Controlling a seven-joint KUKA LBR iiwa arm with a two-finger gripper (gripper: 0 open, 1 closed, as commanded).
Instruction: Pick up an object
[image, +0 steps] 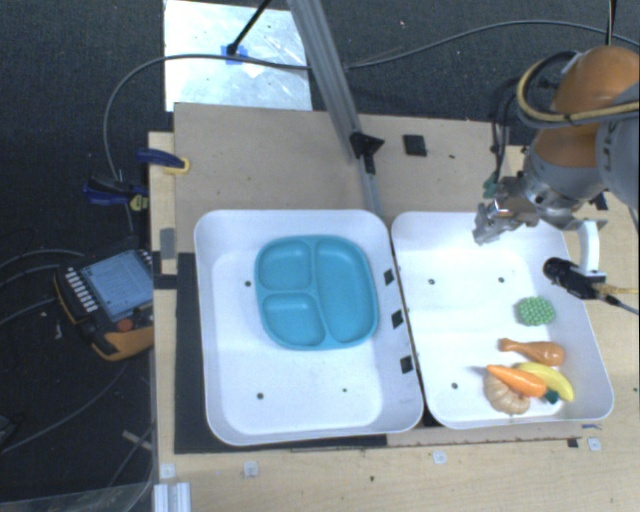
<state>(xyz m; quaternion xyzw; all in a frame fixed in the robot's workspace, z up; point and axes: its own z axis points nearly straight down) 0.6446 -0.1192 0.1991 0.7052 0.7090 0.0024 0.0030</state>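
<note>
- The metal two-finger gripper (487, 226) hangs over the right white bin (450, 330), far edge; whether it is spread, I cannot tell.
- Near right corner: one green bumpy ball (535, 311), one brown drumstick (535, 350), one orange carrot (516, 381), one yellow banana (551, 381), one tan pastry (506, 399).
- Left white bin (230, 350): one blue three-compartment plate (316, 292).

A: Where is there open floor in the right bin (440, 400)?
B: From nine to twelve o'clock it lies bare.
A: And the obstacles?
B: Toy foods (528, 375) crowd four to five o'clock; a green ball (535, 311) sits at three, near the wall.
</note>
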